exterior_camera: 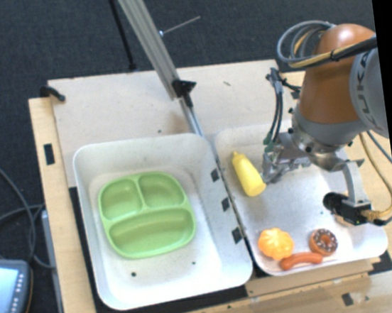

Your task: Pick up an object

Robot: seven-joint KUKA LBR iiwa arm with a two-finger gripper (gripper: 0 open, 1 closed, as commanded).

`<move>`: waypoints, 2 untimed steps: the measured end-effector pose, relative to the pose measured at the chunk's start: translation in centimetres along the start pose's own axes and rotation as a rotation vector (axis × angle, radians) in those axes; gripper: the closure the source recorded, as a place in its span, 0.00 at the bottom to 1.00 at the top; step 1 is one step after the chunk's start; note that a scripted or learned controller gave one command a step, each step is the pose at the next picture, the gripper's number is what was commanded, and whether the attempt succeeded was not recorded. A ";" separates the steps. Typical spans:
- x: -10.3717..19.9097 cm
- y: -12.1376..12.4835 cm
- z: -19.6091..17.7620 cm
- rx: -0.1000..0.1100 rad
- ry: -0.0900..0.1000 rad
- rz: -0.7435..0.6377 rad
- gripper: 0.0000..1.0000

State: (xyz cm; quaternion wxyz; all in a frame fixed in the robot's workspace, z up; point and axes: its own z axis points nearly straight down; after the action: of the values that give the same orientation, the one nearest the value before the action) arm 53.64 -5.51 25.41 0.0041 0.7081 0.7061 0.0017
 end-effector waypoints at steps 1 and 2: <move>-5.0 -0.8 8.2 0.015 0.001 0.003 1.00; -9.6 -0.7 15.3 0.006 0.002 -0.002 1.00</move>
State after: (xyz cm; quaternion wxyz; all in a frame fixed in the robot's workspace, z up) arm 53.09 -15.12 10.15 0.0015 0.7075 0.7067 0.0001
